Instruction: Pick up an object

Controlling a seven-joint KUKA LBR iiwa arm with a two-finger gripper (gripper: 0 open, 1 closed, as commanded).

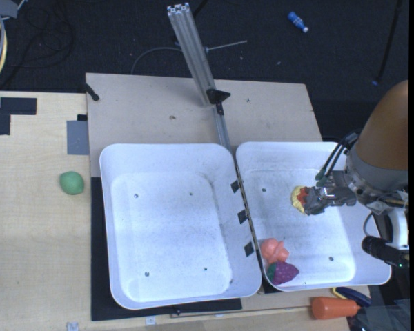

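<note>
In the right bin (345, 271), a small yellow and red object (299, 197) lies near the middle. My gripper (312, 202) is down in this bin, right against the object's right side and covering part of it. Whether the object is in its grasp cannot be made out from this angle. Near the bin's front left corner lie an orange-pink object (274, 249) and a purple bunch of grapes (284, 272), touching each other. The grey arm with its orange band (390, 126) reaches in from the right.
The left bin (117, 178) adjoins the right one along a ridge with black clips (242, 216). A green ball (72, 183) rests on the bench to the left. An orange carrot-like object (333, 307) lies in front of the right bin. A metal rail (196, 54) slants behind.
</note>
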